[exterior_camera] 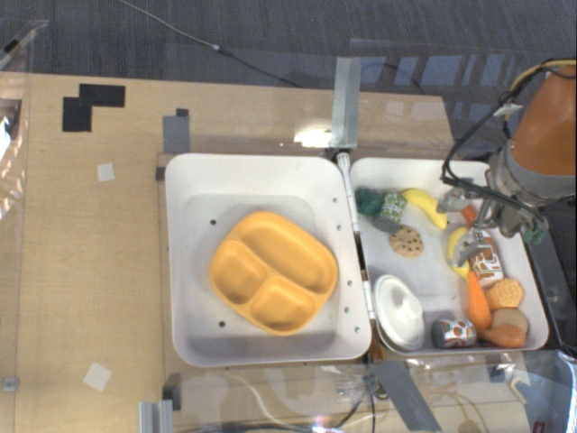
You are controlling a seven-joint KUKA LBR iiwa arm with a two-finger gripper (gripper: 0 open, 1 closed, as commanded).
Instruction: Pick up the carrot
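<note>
The pale wooden bench [99, 269] bears two shallow white bins touching side by side, the left bin [180, 269] and right bin [431, 174], with black tape patches [90, 105] well beyond the left bin's far-left corner.

I see the carrot [478, 301] hemmed in along the right bin's [433, 171] right side: a round cracker [506, 291] just beside it on the right, a brown lump [508, 327] at its lower end, a small can [453, 333] to its left, a printed packet [486, 264] touching its top. The gripper [488, 226] hangs over that packet, close to a banana [424, 204]. Open floor lies mid-bin, between the cookie [407, 240] and the white bowl [399, 308]. The left bin [180, 242] has bare margins around the yellow divided plate [273, 271].
</note>
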